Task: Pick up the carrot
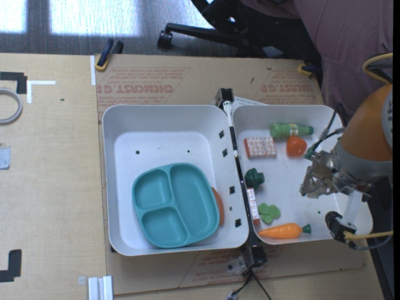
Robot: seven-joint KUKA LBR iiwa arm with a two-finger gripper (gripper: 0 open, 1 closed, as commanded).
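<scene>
The carrot [284,231], orange with a small green top at its right end, lies flat along the front wall of the right bin [294,112]. My gripper [314,185] hangs over the right side of that bin, up and to the right of the carrot and apart from it. Nothing shows between it and the carrot.
The right bin also holds a green bottle [290,130], a red-and-white box [260,147], an orange-red tomato [296,147], a dark green broccoli [254,179], a light green leafy piece [269,213] and a thin red-white packet [252,203]. A teal divided plate [176,204] fills the left bin [162,120].
</scene>
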